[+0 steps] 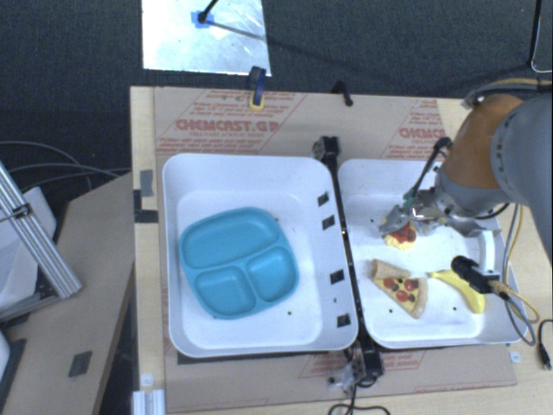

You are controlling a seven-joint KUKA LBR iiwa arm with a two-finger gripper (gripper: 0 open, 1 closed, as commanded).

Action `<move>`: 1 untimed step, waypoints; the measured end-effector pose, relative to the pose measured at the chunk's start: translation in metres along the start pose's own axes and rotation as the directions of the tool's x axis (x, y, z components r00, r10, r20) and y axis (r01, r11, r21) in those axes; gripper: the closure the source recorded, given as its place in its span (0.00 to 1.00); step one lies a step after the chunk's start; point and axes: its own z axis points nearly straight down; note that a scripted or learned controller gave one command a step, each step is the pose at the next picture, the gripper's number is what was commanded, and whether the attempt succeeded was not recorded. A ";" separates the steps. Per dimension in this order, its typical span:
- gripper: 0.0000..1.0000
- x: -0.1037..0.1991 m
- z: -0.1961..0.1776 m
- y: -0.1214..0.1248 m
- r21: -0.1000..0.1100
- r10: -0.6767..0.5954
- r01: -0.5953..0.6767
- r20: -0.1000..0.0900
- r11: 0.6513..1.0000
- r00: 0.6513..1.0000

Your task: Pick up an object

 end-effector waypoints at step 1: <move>1.00 0.000 -0.011 0.001 -0.003 -0.001 0.001 0.001 1.000 1.000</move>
